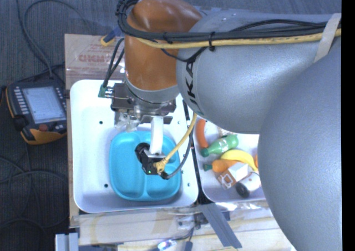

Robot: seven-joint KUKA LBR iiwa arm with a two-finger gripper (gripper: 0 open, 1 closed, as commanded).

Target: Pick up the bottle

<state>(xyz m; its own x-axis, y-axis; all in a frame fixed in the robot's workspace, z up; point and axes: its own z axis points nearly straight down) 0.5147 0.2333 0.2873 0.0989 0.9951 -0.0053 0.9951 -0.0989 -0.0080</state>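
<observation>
My gripper (133, 121) hung over the left bin (83, 133), low above the far edge of a blue divided dish (126, 180). My own wrist hid my jaws, so I could not tell whether they were released or clenched. The green bottle (222, 145) lay in the right bin (222, 199), close to its left wall, just beside a banana (239, 157) and well apart from me.

Bright, even overhead light; white left bin (83, 150) nearly blown out along its left edge (mild glare). Soft shadows under arm (249, 78). Carpet (44, 22) grainy.
</observation>
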